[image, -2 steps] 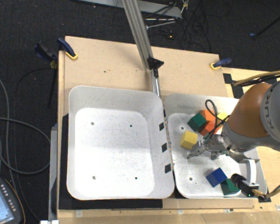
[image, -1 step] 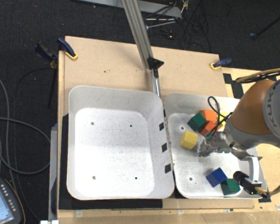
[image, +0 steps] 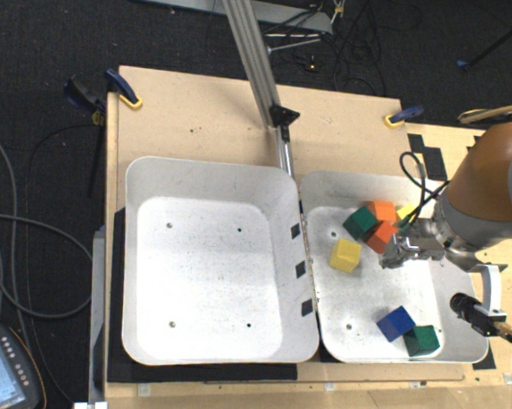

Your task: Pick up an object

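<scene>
White plastic bins sit side by side on a pale wooden counter [image: 348, 131], seen from the fixed camera above at a slant. The left bin [image: 208, 261] has a bare floor; the right bin [image: 378, 335] holds five small blocks.

A grey arm with an orange band reaches in from the counter's right edge. Its pincer [image: 396, 251] hangs low over the right bin, toward that bin's far half. Whether its fingers are spread or pressed together cannot be told (the wrist hides them).

Just to the left of the pincer, seemingly touching it, lies an orange block [image: 380, 225], crowded against a dark green block [image: 360, 222] on its left. A yellow block [image: 346, 255] sits further left, near the bin's inner wall and apart from the cluster. A blue block [image: 395, 323] and a second green block [image: 421, 340] lie together near the bin's front right corner, well apart from the pincer.

The orange block appears the nearest candidate, lying immediately leftward of the pincer.
</scene>
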`<state>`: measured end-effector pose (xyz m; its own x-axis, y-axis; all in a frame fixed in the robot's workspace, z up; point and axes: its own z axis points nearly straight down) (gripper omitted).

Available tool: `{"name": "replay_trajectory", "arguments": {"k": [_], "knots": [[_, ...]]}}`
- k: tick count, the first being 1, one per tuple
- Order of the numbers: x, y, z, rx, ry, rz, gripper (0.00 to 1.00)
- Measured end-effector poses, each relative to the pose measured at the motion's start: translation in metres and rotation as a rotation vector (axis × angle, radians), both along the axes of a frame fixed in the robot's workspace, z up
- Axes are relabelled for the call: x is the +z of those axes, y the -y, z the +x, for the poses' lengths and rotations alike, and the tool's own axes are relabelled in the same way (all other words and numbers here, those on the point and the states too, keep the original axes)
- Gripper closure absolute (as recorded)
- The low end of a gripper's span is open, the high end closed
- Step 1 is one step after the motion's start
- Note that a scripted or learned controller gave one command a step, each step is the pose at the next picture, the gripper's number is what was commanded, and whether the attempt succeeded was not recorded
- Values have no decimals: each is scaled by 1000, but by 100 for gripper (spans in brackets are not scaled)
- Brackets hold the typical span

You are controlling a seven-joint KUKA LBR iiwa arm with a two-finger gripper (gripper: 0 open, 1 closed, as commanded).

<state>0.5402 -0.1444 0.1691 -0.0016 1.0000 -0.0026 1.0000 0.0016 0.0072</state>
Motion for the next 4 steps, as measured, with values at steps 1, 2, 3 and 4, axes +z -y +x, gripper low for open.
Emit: {"name": "replay_trajectory", "arguments": {"k": [1,2,3,4], "knots": [[54,8,9,0,-1,0,100],[118,10,9,1,1,-1,100],[120,-42,3,6,-6,4,100],[100,-96,1,6,-9,4,100]]}}
